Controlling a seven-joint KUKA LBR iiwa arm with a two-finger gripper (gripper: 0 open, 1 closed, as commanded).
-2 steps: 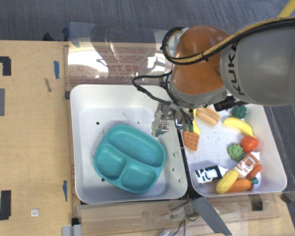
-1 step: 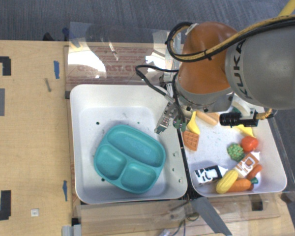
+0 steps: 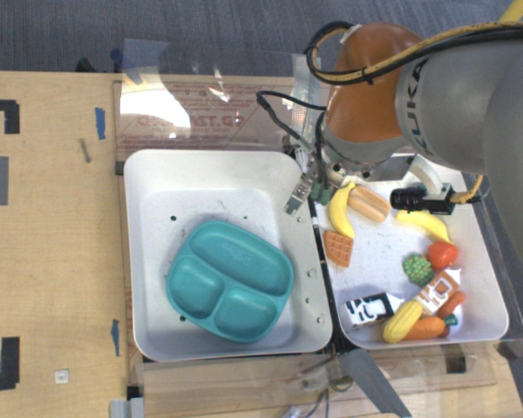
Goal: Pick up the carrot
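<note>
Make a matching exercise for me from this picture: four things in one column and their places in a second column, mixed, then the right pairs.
Things:
1. plate
2. carrot
3. waffle
4. tomato

Places:
A. right bin, near its front edge, beside the corn
B. left bin
C. right bin, beside the broccoli
D. right bin, by its left wall, below a banana

Pairs: 1-B, 2-A, 3-D, 4-C
</note>
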